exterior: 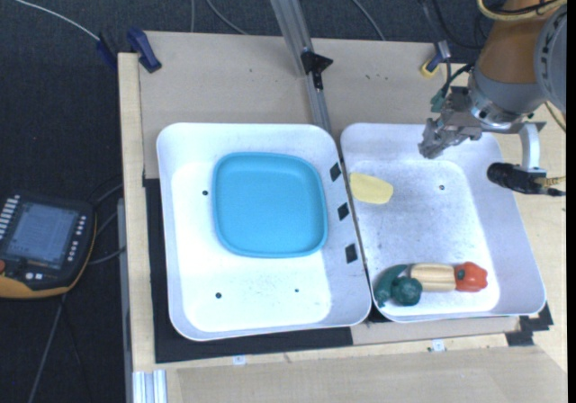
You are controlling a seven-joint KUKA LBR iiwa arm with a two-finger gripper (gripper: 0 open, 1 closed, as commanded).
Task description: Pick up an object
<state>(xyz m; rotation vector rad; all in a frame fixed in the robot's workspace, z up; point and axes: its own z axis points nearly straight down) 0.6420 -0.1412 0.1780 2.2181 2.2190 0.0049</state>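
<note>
The arm came in from the right, and its gripper (443, 136) hung over the far part of the right bin (409, 212), near that bin's back rim. The fingers pointed down and looked close together, with nothing between them, though the slanted view made the gap hard to judge. In the right bin, a pale yellow, smooth, rounded piece (371, 188) lay against the left wall. Along the near edge sat a row of three: a dark green, lumpy rounded object (399, 289), a tan cylinder-like piece (432, 277) lying flat beside it, and a glossy red rounded object (471, 277) at its right end. All four lay well apart from the gripper. The left bin (184, 239) carried a shallow, smooth blue square plate (269, 203) with rounded corners. Both bins were white, speckled plastic.
</note>
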